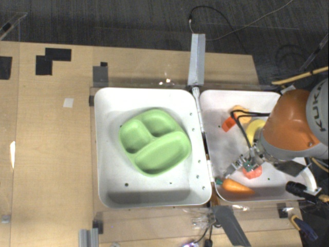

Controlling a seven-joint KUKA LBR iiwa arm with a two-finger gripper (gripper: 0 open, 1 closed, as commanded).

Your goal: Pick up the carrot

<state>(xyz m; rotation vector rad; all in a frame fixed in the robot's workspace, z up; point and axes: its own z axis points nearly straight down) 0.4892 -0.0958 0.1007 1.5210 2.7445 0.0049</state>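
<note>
Orange-banded arm [293,122] hides much of right bin [216,112]; carrot [237,187] lies exposed.

Two white bins [103,138], one green divided plate [154,140], one carrot [237,187].

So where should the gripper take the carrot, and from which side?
Probably across the thick orange middle of the carrot, coming straight down from above. It lies flat and lengthwise along the near wall of the right bin, green tip toward the corner, so fingers should close across its width.
</note>
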